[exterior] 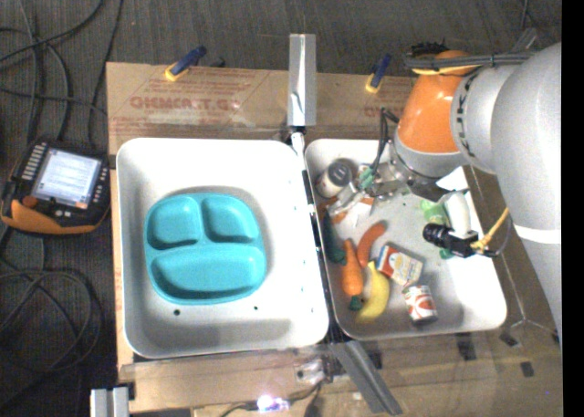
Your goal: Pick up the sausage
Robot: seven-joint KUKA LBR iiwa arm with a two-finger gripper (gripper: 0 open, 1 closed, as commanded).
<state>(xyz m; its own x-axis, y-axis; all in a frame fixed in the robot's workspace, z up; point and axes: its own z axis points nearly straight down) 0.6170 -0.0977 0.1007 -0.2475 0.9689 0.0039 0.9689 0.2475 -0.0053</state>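
Arm enters from right, orange band above wrist over right bin (493, 310) upper area. Gripper (372, 182) low in bin's upper-left part, near round grey-capped item (339, 172). Fingers state: cannot tell, hidden among clutter. Sausage (370, 240) lies in right bin centre, reddish, curved, just below gripper, apart from it. Carrot (350, 271) beside sausage on left; banana (374, 295) below; small carton (399, 264) and can (420, 303) to right. Left bin (132, 169) holds blue compartment tray (206, 247).
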